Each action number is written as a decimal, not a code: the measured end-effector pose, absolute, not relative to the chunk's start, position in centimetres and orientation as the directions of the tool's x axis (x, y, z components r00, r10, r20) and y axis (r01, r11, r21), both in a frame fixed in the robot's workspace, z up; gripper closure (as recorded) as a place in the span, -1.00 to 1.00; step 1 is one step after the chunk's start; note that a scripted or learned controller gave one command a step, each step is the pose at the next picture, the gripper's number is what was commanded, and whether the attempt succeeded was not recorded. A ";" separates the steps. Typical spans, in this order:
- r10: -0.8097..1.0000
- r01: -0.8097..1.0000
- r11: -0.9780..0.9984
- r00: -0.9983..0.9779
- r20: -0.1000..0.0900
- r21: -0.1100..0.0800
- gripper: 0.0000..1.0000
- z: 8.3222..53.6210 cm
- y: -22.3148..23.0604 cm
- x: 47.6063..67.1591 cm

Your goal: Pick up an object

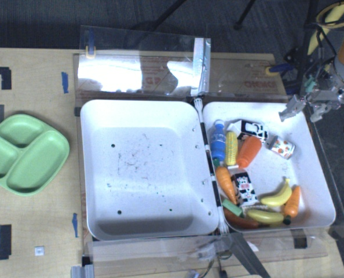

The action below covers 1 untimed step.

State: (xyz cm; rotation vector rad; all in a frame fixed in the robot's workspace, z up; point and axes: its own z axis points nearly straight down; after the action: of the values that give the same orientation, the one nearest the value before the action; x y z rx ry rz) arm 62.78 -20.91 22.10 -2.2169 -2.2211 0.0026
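Bananas [274, 198] and carrots [225, 181] lie untouched in your right bin [319, 181]; gripper [304, 106] hovers at its far corner, fingers seemingly apart, empty; whole pick remains

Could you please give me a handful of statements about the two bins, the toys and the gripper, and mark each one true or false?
1. The toys all lie in the right bin. True.
2. The gripper holds a banana between its fingers. False: it sits at the right bin's upper right corner with nothing between its fingers, and the bananas lie near the bin's lower edge.
3. The corn cob lies beside the blue bottle. True.
4. The green divided plate sits inside the left bin. False: it rests on the bench, left of that bin.
5. The orange carrot lies close to the divider between the bins. True.
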 end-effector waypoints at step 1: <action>0.998 0.998 0.069 -0.069 0.007 -0.004 -1.00 13.0 -21.9 60.8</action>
State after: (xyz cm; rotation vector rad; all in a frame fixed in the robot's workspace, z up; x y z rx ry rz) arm 60.79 -21.90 12.96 -2.1383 -2.2907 -0.0034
